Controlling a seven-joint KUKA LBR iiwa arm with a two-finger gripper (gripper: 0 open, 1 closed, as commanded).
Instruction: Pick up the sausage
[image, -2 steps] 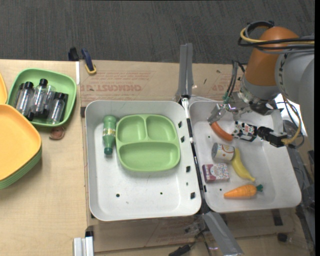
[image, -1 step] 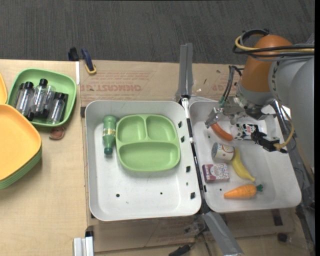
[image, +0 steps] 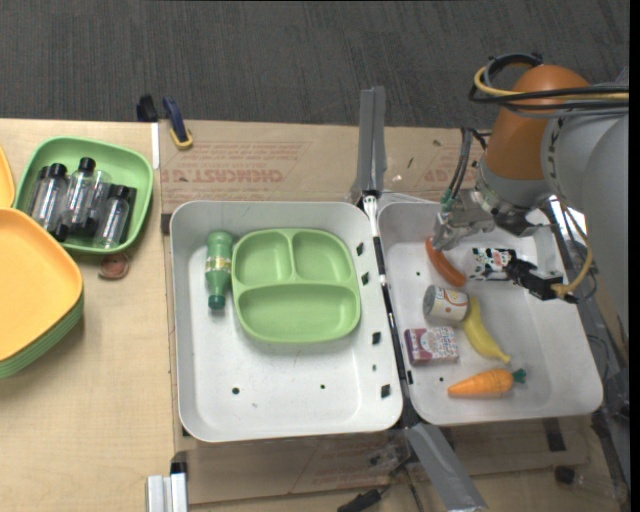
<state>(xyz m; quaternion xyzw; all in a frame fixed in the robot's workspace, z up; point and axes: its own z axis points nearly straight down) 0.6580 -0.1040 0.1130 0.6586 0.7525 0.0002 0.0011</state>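
Claw (image: 447, 232) at sausage (image: 445, 262), right bin (image: 560, 390)

The two white bins (image: 290, 400) look like smooth moulded plastic with a faint sheen. The green divided plate (image: 297, 285) in the left one is matt plastic, as is the green bottle (image: 217, 268) beside it. In the right bin, the sausage (image: 445, 262) has a glossy orange-red skin; the banana (image: 483, 335) and carrot (image: 483, 384) look like smooth toy plastic, and the small can (image: 446, 304) has a paper-like label. The counter (image: 90, 430) is pale, matt wood grain, with brown printed cardboard (image: 250, 165) behind the bins. The orange plates (image: 35, 290) look like satin plastic. The arm's orange band (image: 525, 125) is glossy and its grey shell (image: 595, 160) smooth.
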